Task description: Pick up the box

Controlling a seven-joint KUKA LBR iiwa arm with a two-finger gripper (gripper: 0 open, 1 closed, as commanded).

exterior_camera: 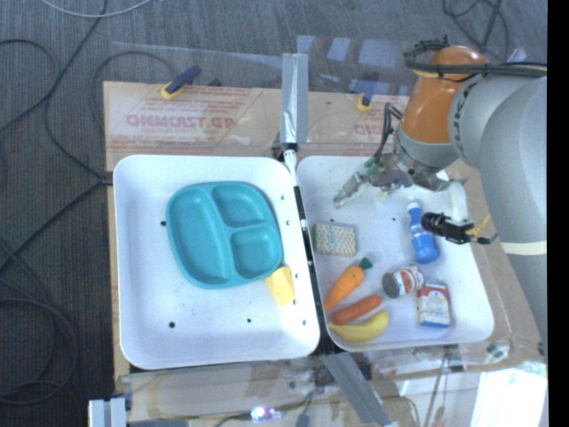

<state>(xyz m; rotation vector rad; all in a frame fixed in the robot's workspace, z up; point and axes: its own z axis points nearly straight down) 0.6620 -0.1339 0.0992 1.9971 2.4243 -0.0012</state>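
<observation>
Reaching for the box (433, 304) means travelling first: your gripper (356, 188) hangs over the far end of the right bin (484, 327), fingers spread with nothing between them, well apart from the target. That small red-and-white carton lies near the bin's near right corner, just beside a can (402, 282) (crowding its left side). Come straight down and close across the sides away from the can, so you don't nudge it.

Glossy white plastic bins (142, 327), smooth turquoise plastic tray (222, 234), printed cardboard box (434, 306).
</observation>
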